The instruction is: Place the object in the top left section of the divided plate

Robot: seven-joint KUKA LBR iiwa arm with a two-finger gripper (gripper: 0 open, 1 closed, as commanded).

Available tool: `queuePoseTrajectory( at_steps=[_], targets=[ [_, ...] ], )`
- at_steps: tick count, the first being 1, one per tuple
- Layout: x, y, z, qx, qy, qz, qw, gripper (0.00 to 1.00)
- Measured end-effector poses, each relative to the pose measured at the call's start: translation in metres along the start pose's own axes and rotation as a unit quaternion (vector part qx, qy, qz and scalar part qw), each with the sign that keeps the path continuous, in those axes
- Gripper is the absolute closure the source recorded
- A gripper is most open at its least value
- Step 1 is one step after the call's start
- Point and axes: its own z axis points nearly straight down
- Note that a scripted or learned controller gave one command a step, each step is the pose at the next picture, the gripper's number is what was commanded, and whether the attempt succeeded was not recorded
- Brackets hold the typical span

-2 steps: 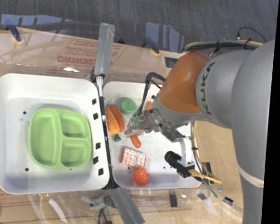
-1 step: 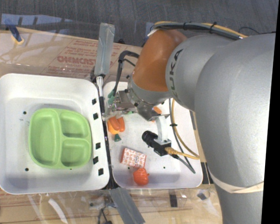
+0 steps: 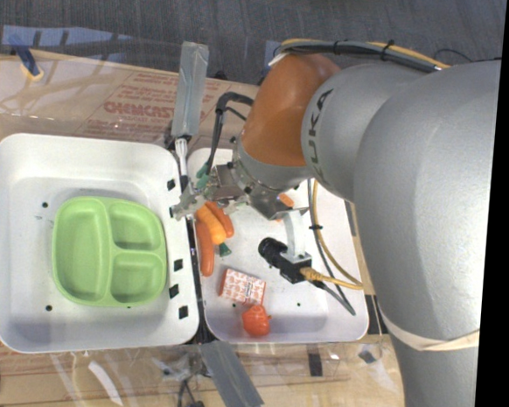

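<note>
A green divided plate [image 3: 108, 253] lies in the left white bin [image 3: 29, 172], with one long section on its left and two smaller ones on its right. My gripper [image 3: 201, 194] hangs over the left edge of the right bin [image 3: 344, 293], close to the wall between the bins. Just below it lies a stubby orange piece [image 3: 218, 222], touching or nearly touching the gripper. Whether that piece is held cannot be made out. A long orange sausage shape [image 3: 205, 254] lies beneath it along the bin's left wall.
A red and white packet [image 3: 242, 286] and a red round thing [image 3: 256, 320] lie in the front of the right bin. A small orange bit [image 3: 285, 200] peeks out behind the wrist. The big grey arm covers the right bin's far right side.
</note>
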Motion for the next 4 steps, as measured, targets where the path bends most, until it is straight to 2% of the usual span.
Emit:
queuePoseTrajectory(
  at_steps=[1, 2, 3, 4],
  targets=[
    [0.045, -0.032, -0.040, -0.001, 0.000, 0.134, 0.9910, 0.00],
    [0.049, -0.094, -0.074, 0.000, 0.000, 0.009, 1.0000, 0.00],
    [0.099, -0.036, 0.001, 0.002, 0.000, -0.145, 0.9894, 0.00],
    [0.046, -0.044, -0.001, 0.002, 0.000, -0.091, 0.9959, 0.00]
  ],
)
